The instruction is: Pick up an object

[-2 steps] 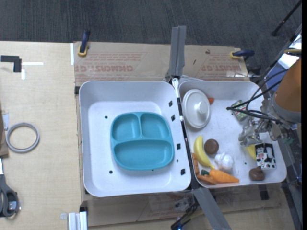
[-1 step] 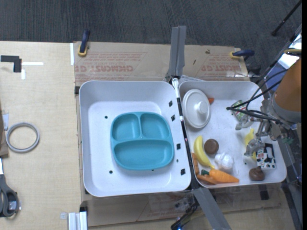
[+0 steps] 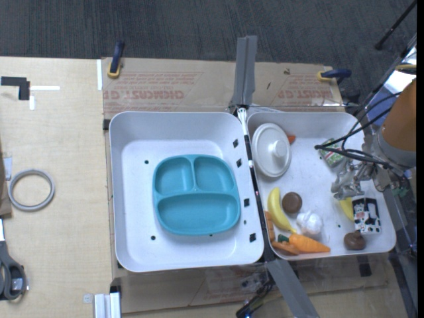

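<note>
While its opening cannot be told, the gripper (image 3: 343, 189) hangs just above a yellow piece (image 3: 346, 209), likely targeting it.

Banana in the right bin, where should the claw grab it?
Probably near the banana's upper end, from straight above, pinching across its narrow width. It lies flat; the brown ball sits close beside its middle, and the carrot crowds its lower end.

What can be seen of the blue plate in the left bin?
The blue plate is a rounded square of plastic-looking turquoise, with raised ridges dividing it into three sections: two small ones at the far side, one wide one nearer. It lies flat, face up, in the middle of the floor of the left bin, touching only that.
</note>
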`<state>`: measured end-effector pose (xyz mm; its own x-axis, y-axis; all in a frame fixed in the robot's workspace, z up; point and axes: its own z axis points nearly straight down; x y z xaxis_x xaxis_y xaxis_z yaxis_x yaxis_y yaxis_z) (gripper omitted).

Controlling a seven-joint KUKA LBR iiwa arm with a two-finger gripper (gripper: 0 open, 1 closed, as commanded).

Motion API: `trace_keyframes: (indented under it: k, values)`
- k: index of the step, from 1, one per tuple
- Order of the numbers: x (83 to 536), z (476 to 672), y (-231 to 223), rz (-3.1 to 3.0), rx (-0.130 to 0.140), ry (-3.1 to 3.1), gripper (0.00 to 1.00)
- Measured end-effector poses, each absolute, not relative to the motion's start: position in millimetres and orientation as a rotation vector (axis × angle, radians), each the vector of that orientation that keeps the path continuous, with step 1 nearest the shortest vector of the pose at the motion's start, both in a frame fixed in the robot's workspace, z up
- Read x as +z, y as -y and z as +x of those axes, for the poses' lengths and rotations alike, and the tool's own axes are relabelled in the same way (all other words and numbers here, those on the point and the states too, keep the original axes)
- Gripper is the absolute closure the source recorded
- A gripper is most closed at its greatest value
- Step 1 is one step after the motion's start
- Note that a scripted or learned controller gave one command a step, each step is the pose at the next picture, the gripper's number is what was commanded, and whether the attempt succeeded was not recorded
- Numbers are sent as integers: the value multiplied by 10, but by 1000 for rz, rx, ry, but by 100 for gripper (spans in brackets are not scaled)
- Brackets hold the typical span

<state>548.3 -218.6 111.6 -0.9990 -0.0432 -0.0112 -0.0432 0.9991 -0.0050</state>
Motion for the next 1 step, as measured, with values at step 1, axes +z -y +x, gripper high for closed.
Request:
trace_keyframes:
  k: [1]
  values:
    - [1115, 5483, 2185, -68, -7, -3130, 0]
